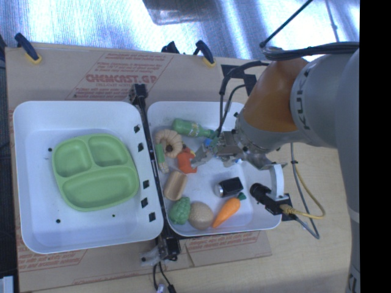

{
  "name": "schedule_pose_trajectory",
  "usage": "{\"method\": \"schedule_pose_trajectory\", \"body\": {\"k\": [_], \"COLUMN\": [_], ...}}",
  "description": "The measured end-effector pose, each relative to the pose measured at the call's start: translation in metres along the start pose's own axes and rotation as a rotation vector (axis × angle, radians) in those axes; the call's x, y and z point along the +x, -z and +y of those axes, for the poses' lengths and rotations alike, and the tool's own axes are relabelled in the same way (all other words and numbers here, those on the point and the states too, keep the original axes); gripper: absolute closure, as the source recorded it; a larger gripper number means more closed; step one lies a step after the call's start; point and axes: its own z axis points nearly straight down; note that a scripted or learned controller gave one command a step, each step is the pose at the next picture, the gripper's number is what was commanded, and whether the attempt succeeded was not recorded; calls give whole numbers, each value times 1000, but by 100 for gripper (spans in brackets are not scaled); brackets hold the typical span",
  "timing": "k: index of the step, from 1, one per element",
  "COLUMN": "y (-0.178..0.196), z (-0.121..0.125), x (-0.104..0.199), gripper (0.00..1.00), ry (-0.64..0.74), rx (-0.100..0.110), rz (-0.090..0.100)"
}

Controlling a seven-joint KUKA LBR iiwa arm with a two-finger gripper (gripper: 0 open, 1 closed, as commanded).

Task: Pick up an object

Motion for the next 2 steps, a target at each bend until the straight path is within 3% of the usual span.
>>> {"method": "schedule_pose_trajectory", "body": {"k": [1,2], "y": [-104,-106], "z": [17,60], "x": [7,12], "gripper": [0,0], "ry": [0,0], "rx": [-9,-4], "rz": [-2,-2]}}
